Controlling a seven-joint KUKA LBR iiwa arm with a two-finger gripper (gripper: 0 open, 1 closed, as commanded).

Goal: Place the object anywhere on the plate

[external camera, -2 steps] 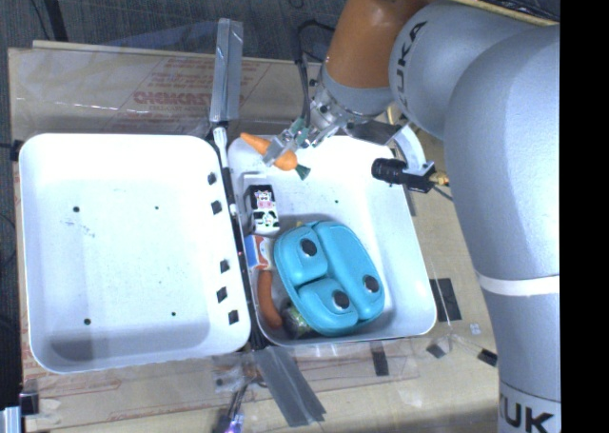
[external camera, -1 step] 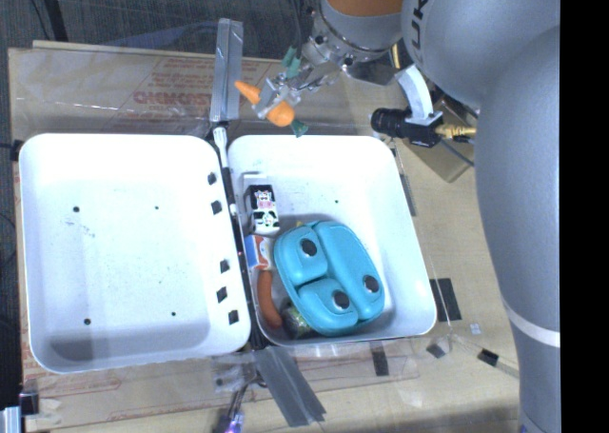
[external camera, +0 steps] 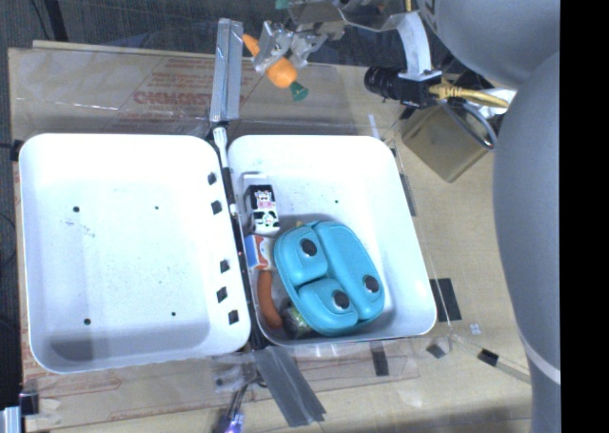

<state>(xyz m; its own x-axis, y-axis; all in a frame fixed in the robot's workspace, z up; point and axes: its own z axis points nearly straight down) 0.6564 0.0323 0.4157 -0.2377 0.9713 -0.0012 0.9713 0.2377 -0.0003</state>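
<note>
A small orange toy (external camera: 279, 70), rounded and smooth with a green tip, hangs pinched between the closed fingers of the hand (external camera: 285, 49), above the far edge of the right bin (external camera: 400, 193). Its long axis slants from far-left to near-right, green tip nearest. The glossy blue sectioned plate (external camera: 328, 277) lies at the bin's near side.

Arm (external camera: 495, 12) raised high, wrist tilted leftward

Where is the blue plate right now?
The blue plate lies in the right bin, toward its near left corner, just right of a small black-and-white toy by the divider between the bins.
</note>
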